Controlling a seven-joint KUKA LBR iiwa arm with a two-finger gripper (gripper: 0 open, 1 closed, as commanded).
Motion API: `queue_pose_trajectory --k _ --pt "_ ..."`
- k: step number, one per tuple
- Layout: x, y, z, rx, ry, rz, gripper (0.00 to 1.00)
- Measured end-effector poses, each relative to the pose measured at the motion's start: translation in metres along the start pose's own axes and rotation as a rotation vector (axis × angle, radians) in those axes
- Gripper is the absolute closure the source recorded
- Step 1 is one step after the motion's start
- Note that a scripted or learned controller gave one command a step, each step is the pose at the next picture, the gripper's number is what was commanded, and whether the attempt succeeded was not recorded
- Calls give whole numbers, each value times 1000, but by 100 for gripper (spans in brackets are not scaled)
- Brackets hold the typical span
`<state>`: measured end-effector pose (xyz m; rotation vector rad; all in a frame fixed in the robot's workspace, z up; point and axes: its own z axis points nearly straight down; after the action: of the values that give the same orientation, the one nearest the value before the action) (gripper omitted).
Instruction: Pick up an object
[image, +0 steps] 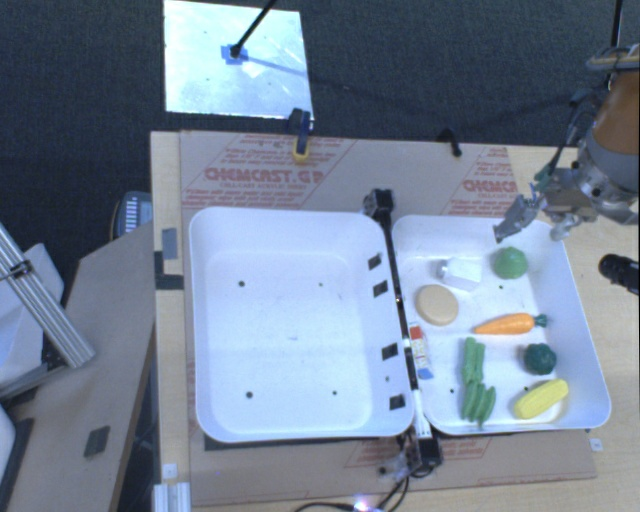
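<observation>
Yellow corn (541, 398) lies lowest in the right bin (590, 345); green ball (510, 263) sits just below the open tool (533, 222).

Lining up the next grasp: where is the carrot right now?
The carrot lies in the right bin, toward its right side, between the light green ball above it and the dark green broccoli below, right of the tan disc.
</observation>
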<state>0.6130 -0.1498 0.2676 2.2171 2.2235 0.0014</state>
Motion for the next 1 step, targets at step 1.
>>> queue_pose_trajectory --k 1 --pt "0 1 -11 -4 0 -4 100"
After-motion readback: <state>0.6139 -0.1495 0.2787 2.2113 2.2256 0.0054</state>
